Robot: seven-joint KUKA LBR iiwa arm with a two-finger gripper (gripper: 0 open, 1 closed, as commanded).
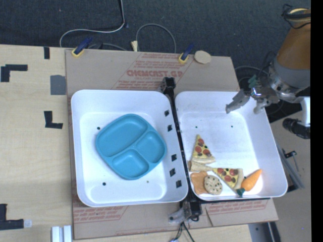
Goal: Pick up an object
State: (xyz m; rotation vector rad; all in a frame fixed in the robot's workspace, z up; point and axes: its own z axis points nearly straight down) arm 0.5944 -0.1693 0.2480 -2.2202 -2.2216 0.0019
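Observation:
My gripper (248,105) hangs over the far right corner of the right bin (222,101). Its two grey fingers are spread apart with nothing between them. At the near side of that bin lie a pizza slice (202,150), a second pizza slice (228,175), a round cookie (213,185) on an orange piece, and an orange carrot (252,180). These toy foods are well below the gripper in the view, towards the bin's near edge.
A blue divided plate (130,146) lies in the left bin (83,105). Both bins rest on a cardboard sheet (151,72) held by clamps. A small wooden disc (203,57) lies on the cardboard behind the right bin. Cables trail at the back.

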